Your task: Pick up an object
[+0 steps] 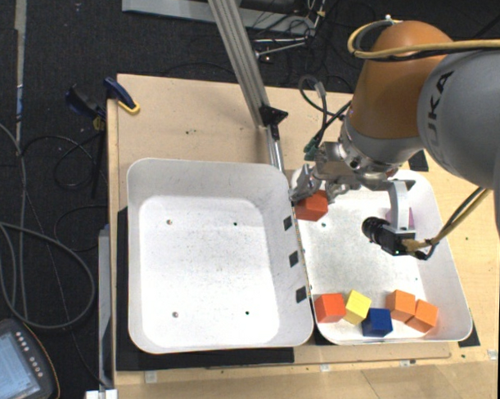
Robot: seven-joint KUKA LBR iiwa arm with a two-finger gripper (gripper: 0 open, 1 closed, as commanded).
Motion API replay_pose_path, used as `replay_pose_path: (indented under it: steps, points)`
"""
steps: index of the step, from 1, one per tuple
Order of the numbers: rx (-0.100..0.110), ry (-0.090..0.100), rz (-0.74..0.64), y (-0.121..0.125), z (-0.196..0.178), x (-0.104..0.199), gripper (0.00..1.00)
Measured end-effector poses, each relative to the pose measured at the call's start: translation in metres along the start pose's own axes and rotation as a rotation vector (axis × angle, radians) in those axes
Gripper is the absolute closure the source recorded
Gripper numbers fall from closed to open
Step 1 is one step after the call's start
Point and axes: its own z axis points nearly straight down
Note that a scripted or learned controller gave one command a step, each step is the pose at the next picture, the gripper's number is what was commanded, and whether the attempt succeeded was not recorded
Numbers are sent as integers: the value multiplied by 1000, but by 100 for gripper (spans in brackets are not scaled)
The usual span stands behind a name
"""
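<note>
My gripper [314, 194] hangs over the left side of the right bin [444, 267], close to the wall it shares with the left bin. It is shut on an orange-red block [313, 207], which shows between and just under the fingers. Near the front of the right bin lie an orange block [330, 307], a yellow block [358, 305], a blue block [377, 323] and two more orange blocks [403, 304] [424, 315].
The left bin [138, 232] sits beside the right one on the wooden bench [187, 119]. A slanted metal rail [243, 59] crosses behind the bins. A black fitting with a cable [385, 234] hangs over the right bin's middle.
</note>
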Motion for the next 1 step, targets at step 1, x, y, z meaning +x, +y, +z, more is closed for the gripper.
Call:
replay_pose_path:
  steps: [1]
  points:
    - [2, -1, 2, -23, 20, 46, 100]
